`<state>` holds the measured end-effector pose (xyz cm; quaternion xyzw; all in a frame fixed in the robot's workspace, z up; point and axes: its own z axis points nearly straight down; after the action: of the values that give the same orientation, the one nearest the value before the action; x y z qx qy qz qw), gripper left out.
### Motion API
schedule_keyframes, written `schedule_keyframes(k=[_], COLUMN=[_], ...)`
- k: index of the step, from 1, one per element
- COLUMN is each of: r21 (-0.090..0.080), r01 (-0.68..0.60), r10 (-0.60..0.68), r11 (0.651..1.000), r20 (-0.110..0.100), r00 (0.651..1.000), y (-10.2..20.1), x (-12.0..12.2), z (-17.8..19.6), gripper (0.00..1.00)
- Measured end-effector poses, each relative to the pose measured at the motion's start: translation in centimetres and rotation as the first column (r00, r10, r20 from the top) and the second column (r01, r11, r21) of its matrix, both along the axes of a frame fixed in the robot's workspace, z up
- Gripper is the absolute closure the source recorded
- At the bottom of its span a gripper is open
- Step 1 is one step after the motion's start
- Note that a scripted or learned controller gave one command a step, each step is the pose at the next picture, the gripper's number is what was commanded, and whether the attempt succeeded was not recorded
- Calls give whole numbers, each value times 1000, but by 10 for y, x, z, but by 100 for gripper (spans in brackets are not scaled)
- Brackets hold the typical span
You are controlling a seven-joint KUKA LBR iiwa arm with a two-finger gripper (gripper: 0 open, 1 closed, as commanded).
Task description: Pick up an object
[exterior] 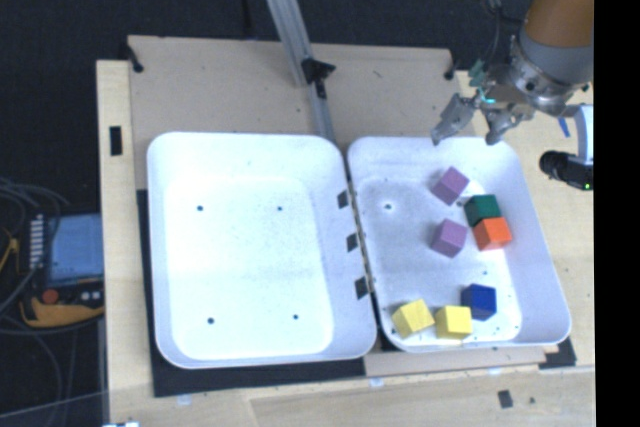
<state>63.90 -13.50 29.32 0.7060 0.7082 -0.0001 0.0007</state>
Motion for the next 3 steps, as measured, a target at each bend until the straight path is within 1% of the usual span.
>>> schedule_keyframes(k=[1, 2, 3], r21=[-1, 0, 0], r01=[-1, 3, 3], r10=[1, -3, -3], r11=[1000, 1000, 1000], r20=[0, -5, -4], r00=[1000, 1000, 1000], y=[0, 0, -4], x=[0, -9, -9], z=[0, -59, -102], gripper=[0, 0, 0])
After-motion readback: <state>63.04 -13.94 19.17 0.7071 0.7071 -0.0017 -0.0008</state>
